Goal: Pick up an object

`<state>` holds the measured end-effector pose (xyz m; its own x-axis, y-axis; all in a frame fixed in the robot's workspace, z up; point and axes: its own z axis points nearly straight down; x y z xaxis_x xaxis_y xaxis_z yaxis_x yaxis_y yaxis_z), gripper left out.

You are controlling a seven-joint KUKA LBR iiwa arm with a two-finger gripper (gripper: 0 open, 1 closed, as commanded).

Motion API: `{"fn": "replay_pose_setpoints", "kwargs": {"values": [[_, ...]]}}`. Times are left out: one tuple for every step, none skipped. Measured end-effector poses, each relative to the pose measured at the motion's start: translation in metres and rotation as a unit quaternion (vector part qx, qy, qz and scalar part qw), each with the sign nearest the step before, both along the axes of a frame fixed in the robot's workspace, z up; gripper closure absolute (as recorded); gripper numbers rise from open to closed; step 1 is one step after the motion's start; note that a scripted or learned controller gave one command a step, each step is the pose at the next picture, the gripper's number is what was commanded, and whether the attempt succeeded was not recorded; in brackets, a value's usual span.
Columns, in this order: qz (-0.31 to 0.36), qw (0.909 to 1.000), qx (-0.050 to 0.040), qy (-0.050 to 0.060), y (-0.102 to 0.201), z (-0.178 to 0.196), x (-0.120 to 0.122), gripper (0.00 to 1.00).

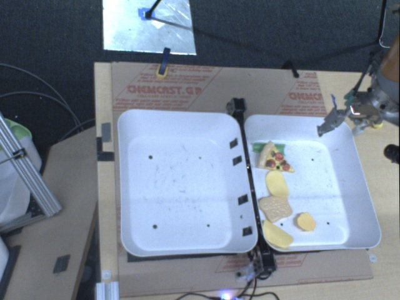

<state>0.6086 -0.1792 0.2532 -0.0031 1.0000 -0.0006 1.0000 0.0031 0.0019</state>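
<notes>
Several toy foods lie along the left side of the right bin point(337, 186): a pizza slice point(275, 157) on a green piece point(277, 146), a pale yellow oval point(277, 184), a tan cracker point(275, 208), a yellow curved piece point(277, 235) and a small orange round point(305, 221). My gripper point(340, 125) hangs at the bin's far right corner, above the rim. It is well away from the foods and nothing shows in it.
The left bin point(128, 167) sits beside the right one, with a black divider point(247, 180) between them. Both rest on a cardboard sheet point(181, 86). A shiny metal plate point(148, 17) lies on the floor behind. An aluminium frame point(25, 174) stands at the left.
</notes>
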Motion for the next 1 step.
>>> {"fn": "replay_pose_setpoints", "kwargs": {"values": [[-0.001, 1.0000, 0.0028, 0.007, 0.0332, -0.0800, -0.0917, 0.00]]}}
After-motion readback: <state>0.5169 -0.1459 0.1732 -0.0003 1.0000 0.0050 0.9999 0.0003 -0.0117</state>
